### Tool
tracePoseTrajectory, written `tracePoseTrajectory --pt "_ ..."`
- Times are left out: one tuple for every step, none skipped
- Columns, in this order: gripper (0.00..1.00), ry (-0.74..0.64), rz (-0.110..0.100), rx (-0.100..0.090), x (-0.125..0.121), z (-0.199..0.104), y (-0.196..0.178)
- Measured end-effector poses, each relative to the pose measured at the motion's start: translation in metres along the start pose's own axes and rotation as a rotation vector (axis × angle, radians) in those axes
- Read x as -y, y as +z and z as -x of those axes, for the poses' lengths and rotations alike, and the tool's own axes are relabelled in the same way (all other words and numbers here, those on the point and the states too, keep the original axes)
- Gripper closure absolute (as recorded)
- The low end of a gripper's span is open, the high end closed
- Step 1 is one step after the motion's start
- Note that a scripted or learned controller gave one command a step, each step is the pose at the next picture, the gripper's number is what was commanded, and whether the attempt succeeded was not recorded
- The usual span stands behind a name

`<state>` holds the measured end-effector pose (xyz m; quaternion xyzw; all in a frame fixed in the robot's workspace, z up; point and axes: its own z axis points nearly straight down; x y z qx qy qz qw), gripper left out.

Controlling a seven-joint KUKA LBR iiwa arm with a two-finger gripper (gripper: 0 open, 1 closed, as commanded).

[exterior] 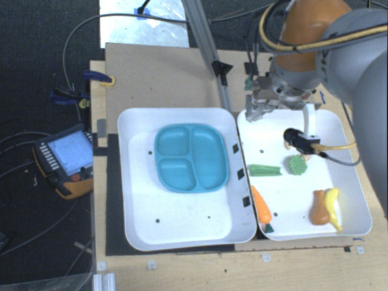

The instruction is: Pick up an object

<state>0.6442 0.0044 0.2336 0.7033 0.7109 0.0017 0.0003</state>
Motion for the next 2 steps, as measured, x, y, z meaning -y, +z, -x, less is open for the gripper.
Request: tracePoseTrajectory --pt "1.00 0.000 -0.003 0.000 0.014 -0.054 0.011" --pt "1.00 0.002 -0.001 0.001 0.013 -0.106 0.019"
